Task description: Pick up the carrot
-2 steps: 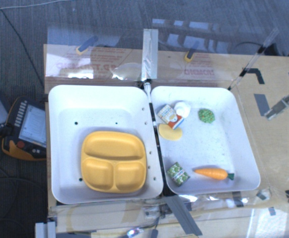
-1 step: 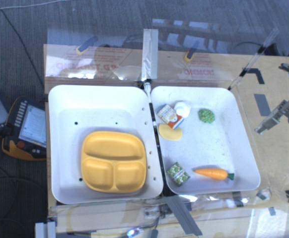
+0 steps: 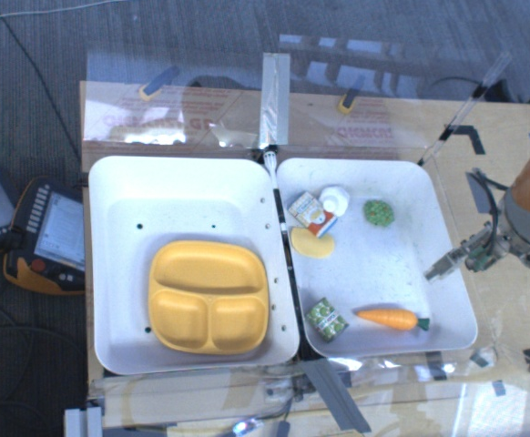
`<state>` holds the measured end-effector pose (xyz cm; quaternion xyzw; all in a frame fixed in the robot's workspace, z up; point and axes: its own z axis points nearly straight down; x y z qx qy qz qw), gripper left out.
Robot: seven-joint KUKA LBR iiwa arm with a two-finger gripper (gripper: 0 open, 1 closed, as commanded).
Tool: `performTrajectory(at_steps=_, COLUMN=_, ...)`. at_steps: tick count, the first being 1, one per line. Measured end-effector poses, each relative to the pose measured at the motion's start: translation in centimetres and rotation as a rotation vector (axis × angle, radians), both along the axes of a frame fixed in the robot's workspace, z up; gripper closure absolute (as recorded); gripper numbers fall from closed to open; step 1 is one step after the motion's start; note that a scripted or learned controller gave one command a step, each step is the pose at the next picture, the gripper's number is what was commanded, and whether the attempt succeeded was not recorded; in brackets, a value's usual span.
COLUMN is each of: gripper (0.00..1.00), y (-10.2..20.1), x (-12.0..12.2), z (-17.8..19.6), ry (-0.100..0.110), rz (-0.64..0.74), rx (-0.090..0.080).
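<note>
Carrot (image 3: 388, 318) is lying flat near the front of the right bin (image 3: 447, 244), just beside a green packet (image 3: 325, 320). I'm seeing the hand (image 3: 452, 262) hovering over the bin's right wall, holding nothing; can't tell its spread. Risk I'm judging: the carrot rolling off, or the hand catching the wall.

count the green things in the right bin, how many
2: a round green ball near the bin's far side, and a green packet at the near edge, just left of the carrot.
</note>
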<state>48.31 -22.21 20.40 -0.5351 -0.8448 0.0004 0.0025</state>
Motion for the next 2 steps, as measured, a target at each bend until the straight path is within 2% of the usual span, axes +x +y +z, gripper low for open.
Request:
performTrajectory(at_steps=1, gripper=1.0, y=0.0, x=1.0, z=7.8, ry=-0.003, rz=0.086, rx=-0.002)
performTrajectory(at_steps=2, gripper=1.0, y=0.8, x=0.3, z=-11.2, ry=-0.009, rz=-0.105, rx=-0.004)
